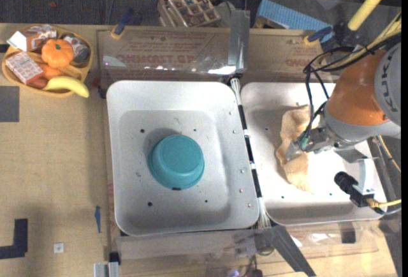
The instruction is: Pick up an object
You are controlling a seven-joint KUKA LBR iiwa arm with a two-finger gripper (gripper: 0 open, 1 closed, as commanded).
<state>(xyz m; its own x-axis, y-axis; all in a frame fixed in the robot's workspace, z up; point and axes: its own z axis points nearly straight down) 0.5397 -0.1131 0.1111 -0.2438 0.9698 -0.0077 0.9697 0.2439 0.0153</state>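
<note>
Basket (13, 68) of toy food, with an orange pumpkin (58, 53) and a banana (67, 85), at the bench's 10 o'clock corner. Left bin (124, 103): one teal bowl (177, 161), upturned, near centre. Right bin (268, 100): tan crumpled cloth (294, 126) at its middle. Gripper (299, 145) at the cloth's 3 o'clock edge, touching it; whether it is open or closed cannot be told. Orange-banded arm (360, 100) enters from 3 o'clock.

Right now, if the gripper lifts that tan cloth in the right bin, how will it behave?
The tan cloth lies crumpled, so it is probably floppy and would drape from the gripper. It looks light. Folds may slip free.
</note>
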